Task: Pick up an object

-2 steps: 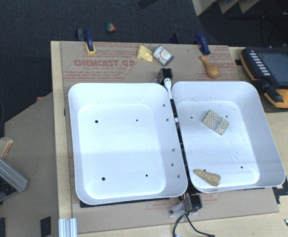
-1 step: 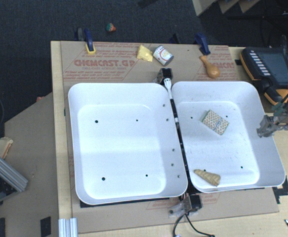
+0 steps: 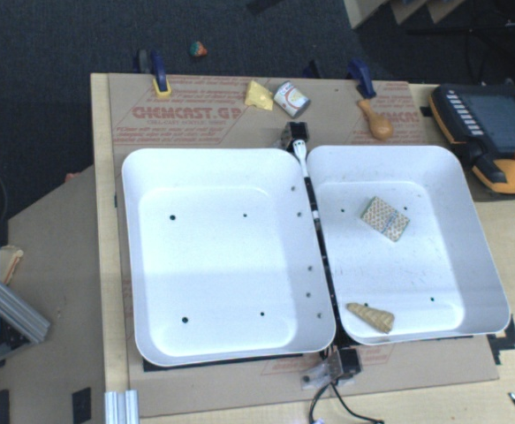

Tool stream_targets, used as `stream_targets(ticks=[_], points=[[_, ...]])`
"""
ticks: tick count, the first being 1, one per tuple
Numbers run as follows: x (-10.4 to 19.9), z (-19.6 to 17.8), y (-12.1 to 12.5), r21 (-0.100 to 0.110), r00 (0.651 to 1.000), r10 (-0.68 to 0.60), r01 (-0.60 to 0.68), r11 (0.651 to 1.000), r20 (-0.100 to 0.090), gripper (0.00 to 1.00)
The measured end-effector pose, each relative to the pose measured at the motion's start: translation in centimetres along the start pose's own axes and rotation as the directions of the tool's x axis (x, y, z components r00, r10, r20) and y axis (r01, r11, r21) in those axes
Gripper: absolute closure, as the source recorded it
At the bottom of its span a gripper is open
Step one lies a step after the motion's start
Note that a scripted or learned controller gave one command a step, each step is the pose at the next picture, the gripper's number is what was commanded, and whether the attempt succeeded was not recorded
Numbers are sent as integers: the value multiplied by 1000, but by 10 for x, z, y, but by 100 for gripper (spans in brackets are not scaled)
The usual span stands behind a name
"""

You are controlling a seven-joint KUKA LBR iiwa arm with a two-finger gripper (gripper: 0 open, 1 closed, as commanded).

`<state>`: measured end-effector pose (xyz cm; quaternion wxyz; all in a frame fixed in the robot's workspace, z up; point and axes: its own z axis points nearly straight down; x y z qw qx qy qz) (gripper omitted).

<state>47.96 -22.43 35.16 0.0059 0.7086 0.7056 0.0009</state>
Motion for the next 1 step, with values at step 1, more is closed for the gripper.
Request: stream_targets(ticks=[1], points=[[110,102,33,18,1000,-15,16,1000,-14,100]])
